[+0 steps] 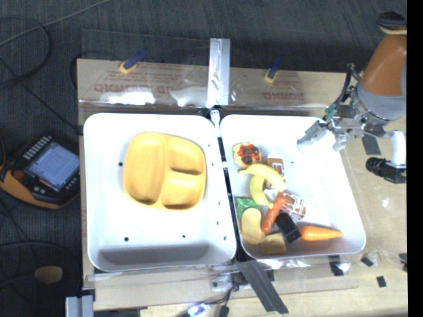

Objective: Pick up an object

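The right bin (330, 177) holds a heap of toy food along its left and near side. In the heap are a round piece with red spots (248, 153), a yellow banana (260, 177), a small reddish carrot (273, 214), a black block (287, 228) and a long orange carrot (320, 233). My gripper (322, 139) hangs over the far right corner of that bin, apart from the heap. It is open and its fingers (308, 136) hold nothing.
A yellow divided plate (164, 170) lies in the left bin (106, 230). The ridge (225, 177) between the bins runs right beside the food heap. A black handheld unit (46, 167) lies on the floor to the left.
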### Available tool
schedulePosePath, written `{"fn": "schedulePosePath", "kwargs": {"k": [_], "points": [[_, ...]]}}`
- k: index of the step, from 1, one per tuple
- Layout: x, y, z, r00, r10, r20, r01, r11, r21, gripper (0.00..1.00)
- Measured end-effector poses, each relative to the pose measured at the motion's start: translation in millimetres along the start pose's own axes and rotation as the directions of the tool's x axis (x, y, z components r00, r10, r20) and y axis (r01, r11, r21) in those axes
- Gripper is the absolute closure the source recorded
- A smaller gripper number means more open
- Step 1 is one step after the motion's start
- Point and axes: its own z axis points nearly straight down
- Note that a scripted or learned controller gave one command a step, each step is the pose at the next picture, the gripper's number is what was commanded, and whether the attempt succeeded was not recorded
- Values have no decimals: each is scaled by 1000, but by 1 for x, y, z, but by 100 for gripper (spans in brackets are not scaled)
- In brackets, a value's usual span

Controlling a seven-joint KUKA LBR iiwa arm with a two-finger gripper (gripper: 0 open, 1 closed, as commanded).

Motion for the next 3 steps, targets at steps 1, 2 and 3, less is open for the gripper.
{"fn": "schedulePosePath", "kwargs": {"k": [1, 2, 3], "points": [[48, 61, 68, 999, 41, 3, -41, 999, 1, 0], [94, 69, 115, 999, -42, 10, 43, 999, -25, 0], [99, 51, 114, 993, -122, 12, 122, 992, -30, 0]]}}
